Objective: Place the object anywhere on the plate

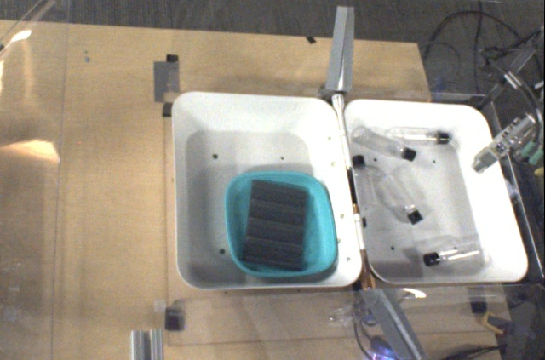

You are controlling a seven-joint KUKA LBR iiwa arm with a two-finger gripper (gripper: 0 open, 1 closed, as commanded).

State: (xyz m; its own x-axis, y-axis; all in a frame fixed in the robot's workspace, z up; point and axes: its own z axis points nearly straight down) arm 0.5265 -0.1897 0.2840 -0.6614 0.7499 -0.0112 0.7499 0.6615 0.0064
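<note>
Camera view: the claw sits at the far right, over the right rim of the right bin, pale metal tip slanting down toward the bin floor. Too small and blurred to tell how far open it is; nothing visibly in its grasp

The dark grey ridged block is well apart from the claw, far off to the view's left of it and a bit lower in frame, in the left bin. The block lies flat on the teal plate, inside its rim, long side running roughly up-down in frame and tilted slightly. The plate rests on the floor of the left bin, in the lower corner nearest the divide between the bins

Nearer the claw, inside the right bin, lie several clear tubes with black caps:
- upper tube, just left of the claw and slightly higher in frame, lying roughly crosswise
- second tube, further left, close to the bin's left wall
- middle tube, below-left of the claw, on a diagonal
- lowest tube, below the claw near the bin's front wall

All tubes are apart from the claw, none touching it

A grey metal bar stands beyond the gap between the bins, up-left of the claw. Dark cables loop above the claw. Both bins sit on the wooden bench
</note>
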